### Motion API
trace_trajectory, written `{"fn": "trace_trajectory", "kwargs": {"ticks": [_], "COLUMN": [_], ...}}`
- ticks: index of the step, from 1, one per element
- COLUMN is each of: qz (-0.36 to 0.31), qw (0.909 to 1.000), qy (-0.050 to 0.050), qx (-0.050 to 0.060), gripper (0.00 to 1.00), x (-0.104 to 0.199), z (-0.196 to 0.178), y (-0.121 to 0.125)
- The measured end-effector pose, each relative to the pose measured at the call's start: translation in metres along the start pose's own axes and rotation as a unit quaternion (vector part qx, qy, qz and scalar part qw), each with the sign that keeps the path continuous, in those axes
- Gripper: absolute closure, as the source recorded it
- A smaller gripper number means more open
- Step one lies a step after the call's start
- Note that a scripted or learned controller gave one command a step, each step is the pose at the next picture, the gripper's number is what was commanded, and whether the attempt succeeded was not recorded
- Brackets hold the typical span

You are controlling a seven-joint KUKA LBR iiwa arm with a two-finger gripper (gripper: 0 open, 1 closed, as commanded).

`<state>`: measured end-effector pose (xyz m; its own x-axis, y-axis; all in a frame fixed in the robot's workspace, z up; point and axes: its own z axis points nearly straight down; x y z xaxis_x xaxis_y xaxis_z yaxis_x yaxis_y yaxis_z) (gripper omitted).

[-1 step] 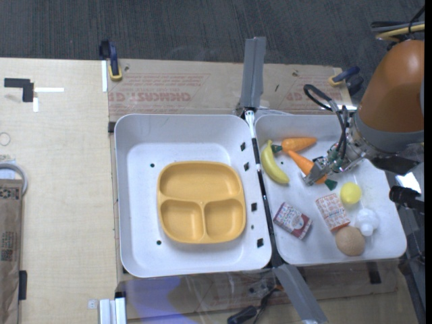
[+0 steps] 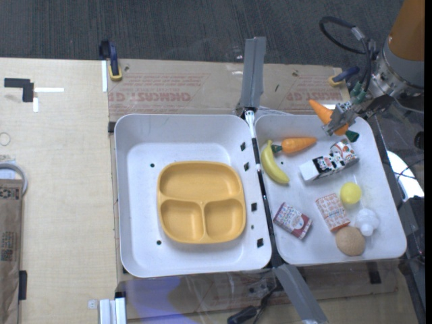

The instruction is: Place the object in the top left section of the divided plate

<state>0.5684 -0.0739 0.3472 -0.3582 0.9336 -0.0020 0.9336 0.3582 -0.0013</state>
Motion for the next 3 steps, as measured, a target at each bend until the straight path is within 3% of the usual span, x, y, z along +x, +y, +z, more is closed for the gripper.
{"fn": "trace_trajectory", "kwargs": {"ticks": [1, 2, 3], "qz": [-0.064, -0.064, -0.065], "qw": [0.9979, 0.9979, 0.9979], "qy": [0.000, 0.000, -0.001], "qx": [0.000, 0.000, 0.000], "gripper": [1.00, 0.00, 1.00], "x": [0.0178, 0.0178, 0.0173], "z": [-0.0944, -0.0945, -0.1029], "y": [-0.0482, -0.0481, -0.0465]}}
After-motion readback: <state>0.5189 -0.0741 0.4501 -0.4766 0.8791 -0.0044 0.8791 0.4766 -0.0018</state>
